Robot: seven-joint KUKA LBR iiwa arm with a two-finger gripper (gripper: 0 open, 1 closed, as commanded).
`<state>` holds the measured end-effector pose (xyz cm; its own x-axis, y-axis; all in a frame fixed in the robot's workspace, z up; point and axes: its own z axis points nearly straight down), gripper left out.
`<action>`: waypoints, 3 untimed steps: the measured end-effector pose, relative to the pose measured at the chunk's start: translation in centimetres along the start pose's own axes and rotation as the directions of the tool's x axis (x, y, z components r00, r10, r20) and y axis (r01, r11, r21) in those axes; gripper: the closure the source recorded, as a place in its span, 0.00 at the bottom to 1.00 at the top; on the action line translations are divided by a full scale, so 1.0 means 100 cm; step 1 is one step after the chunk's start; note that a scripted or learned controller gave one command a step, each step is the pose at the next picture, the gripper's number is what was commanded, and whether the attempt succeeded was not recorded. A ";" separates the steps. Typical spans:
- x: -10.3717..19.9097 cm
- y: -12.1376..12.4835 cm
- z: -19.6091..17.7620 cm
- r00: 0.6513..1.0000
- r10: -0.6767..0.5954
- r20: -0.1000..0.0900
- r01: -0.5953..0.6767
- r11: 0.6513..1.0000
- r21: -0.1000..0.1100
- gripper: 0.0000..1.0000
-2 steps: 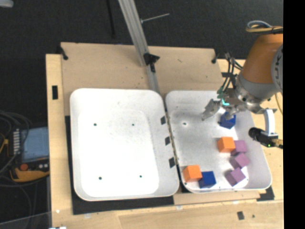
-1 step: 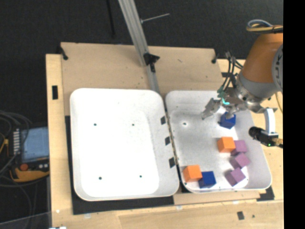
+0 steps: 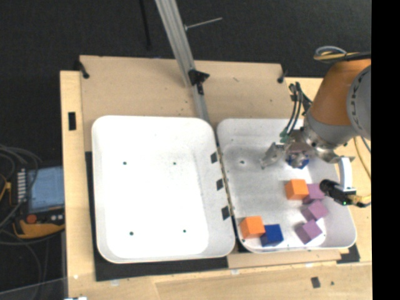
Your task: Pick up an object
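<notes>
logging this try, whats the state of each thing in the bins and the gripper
gripper: low in the right bin, fingers hard to read
orange block: lying mid bin
second orange block: touching the blue block
purple blocks: clustered by the right wall
left bin: lying flat

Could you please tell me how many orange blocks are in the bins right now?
2, both in the right bin: one orange block mid-right, another near the front edge. The arm may hide more.

From my remote seat I can read no text, label, brand, number or sign on anything across the bench or bins.
</notes>
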<state>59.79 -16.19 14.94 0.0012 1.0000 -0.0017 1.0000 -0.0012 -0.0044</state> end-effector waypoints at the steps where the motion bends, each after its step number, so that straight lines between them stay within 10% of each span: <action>1: -0.001 0.000 0.052 1.000 0.002 0.000 -0.002 1.000 -0.002 0.00; 2: -0.002 0.002 0.038 1.000 0.007 0.000 -0.007 1.000 -0.010 1.00; 3: -0.012 0.008 -0.021 1.000 0.005 0.001 -0.005 1.000 -0.012 1.00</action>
<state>60.64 -17.37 17.03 0.0061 1.0000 -0.0025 1.0000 -0.0061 0.0072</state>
